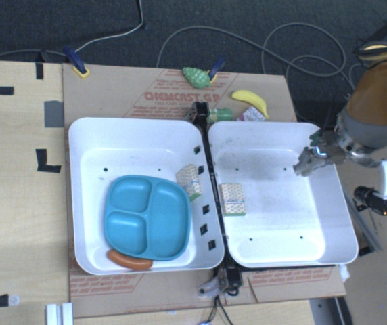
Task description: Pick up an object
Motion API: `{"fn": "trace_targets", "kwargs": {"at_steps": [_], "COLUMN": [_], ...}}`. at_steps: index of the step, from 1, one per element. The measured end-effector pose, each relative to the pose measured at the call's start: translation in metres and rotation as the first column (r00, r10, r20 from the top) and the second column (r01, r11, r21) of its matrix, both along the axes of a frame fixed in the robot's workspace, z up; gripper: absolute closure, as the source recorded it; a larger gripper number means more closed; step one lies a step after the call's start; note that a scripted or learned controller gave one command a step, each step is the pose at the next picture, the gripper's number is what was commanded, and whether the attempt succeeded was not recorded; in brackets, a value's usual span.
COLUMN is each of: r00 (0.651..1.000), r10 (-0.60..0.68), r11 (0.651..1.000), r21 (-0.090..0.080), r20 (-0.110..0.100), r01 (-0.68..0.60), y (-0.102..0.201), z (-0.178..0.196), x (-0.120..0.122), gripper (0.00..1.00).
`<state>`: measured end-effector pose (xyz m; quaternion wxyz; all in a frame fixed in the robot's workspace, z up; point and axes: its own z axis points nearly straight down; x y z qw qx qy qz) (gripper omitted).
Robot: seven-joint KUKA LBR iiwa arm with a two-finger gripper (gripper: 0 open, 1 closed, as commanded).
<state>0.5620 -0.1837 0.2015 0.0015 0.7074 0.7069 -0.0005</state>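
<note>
1. Grey two-finger gripper (306,162) at right-centre of frame, over the right white bin's (329,246) edge (finger state cannot be told).
2. Small patterned square packet (233,199) lies centre-frame, on that bin's left floor.

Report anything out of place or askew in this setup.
A banana, a green toy and a small packet lie on the cardboard behind the bins, outside both. In the left bin, a sausage sits tucked beside the blue plate, and a box leans against the divider.
</note>
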Motion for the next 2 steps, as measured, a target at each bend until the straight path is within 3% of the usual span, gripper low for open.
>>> {"fn": "trace_targets", "kwargs": {"at_steps": [1,2], "r00": [1.000,1.000], "r10": [0.003,0.003], "r11": [1.000,1.000], "r21": [0.003,0.003], "r20": [-0.003,-0.002], "r01": [-0.003,-0.003], "y": [0.059,0.122], "z": [-0.039,-0.017], "x": [0.075,0.046], "gripper": [1.00,1.00]}}
